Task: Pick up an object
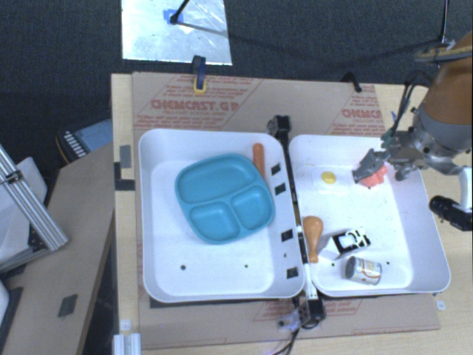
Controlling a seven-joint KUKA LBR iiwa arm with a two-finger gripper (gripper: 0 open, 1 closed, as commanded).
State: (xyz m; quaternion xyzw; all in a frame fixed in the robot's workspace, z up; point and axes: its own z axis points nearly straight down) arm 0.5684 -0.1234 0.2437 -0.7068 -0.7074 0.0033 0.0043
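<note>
Arm's jaws (369, 173) over right bin (414, 198), clamped on red object (377, 178) between fingertips. Advice: lift straight up, slowly, keep grip centred; avoid yellow piece (328, 177) just beside.

The 2 bins (222, 287) look like smooth white plastic with a slight sheen. In the left one, the blue tray (224, 198) is matt plastic. Near the right bin's front, the can (363, 270) is shiny metal. The board (222, 102) beneath looks like matt brown cardboard with red print. At the far left, a sheet (175, 22) gleams like foil or brushed metal.
</note>
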